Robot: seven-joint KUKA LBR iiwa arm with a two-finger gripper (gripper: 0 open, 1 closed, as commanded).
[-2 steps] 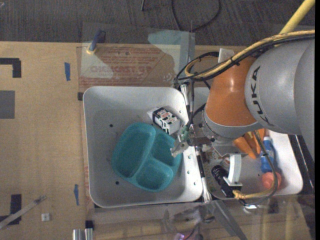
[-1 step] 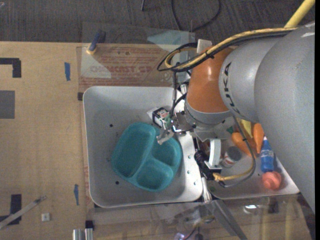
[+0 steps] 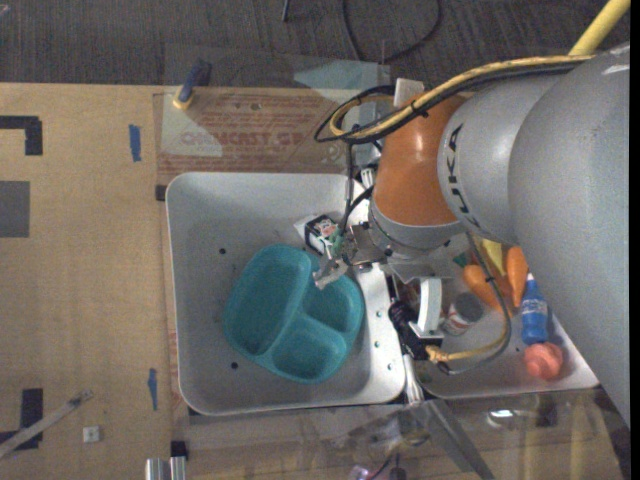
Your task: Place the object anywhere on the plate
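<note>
A teal divided plate (image 3: 290, 314) lies in the left white bin (image 3: 200, 268), a little right of the frame's centre. It has three compartments and sits turned at a slant, its long axis running from upper left to lower right across the bin floor.

The grey arm with its orange band (image 3: 420, 173) reaches in from the right, and the gripper (image 3: 332, 268) hangs over the plate's upper right rim. A small silvery tip shows there, just above the edge of the plate's right-hand compartment. Whether the fingers are spread or closed cannot be told from this angle, nor whether anything is between them.

In the right bin (image 3: 480, 383), largely hidden under the arm, lie several small things: an orange carrot-like piece (image 3: 516, 273), a blue bottle (image 3: 533, 313) standing nearly up and down in the frame, and a pink rounded item (image 3: 543, 361) at the lower right. They lie well apart from the gripper, on the far side of the wall between the bins.
</note>
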